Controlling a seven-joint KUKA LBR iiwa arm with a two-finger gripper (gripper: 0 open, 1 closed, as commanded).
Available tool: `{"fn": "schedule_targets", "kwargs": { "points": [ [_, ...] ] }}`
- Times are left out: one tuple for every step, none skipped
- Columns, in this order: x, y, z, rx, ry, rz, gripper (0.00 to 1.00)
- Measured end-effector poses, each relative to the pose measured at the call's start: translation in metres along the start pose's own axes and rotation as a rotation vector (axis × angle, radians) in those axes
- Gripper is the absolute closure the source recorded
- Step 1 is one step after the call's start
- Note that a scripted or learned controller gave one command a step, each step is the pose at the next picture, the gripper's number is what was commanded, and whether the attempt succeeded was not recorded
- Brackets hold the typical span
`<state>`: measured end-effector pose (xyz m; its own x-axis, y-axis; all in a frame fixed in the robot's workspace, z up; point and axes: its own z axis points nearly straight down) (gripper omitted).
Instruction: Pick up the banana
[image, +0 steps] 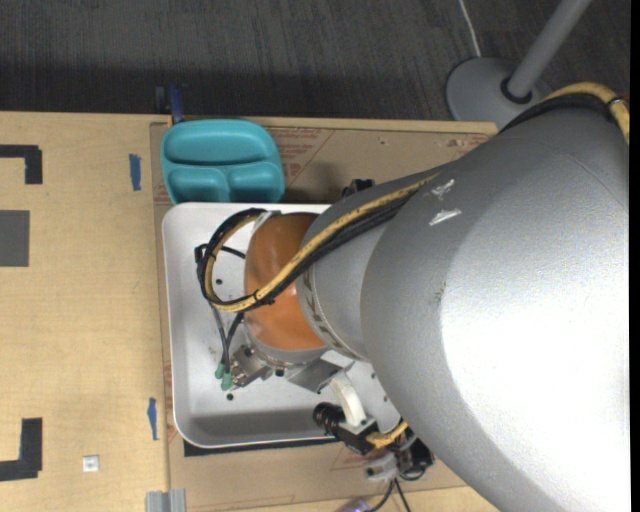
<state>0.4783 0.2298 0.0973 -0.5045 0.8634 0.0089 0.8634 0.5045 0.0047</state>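
Camera view: the arm (500, 300) comes in from the right and covers most of the right half of the picture, its grey shell wide and close to the lens. It slants down into a white bin (185, 330) that sits on the tan bench (80, 300). The orange band (275, 290) hangs over the middle of the bin, and below it the wrist ends in grey metal parts low over the bin floor. The gripper (262, 372) sits there, seen from behind and mostly covered by the wrist, so I cannot tell whether it is spread or pressed together, or whether it pinches anything. A black and yellow cable (225, 265) loops out from the arm on the left of the band, above the bin floor.

The bin floor that shows, a strip along the left and near sides, is bare white. I cannot tell where the banana is.

A teal tray (222, 160) lies just beside the bin's far rim. Blue tape (135, 172) and black marks (22, 165) dot the bench on the left. A grey stand (490, 85) rises from the dark floor beyond the bench
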Motion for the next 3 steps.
{"fn": "schedule_targets", "kwargs": {
  "points": [
    [0.000, 0.000, -0.010, -0.001, -0.001, 0.000, 1.00],
    [0.000, 0.001, -0.019, -0.002, -0.001, -0.001, 1.00],
    [0.001, 0.001, -0.029, -0.004, -0.002, -0.001, 1.00]
  ]
}}
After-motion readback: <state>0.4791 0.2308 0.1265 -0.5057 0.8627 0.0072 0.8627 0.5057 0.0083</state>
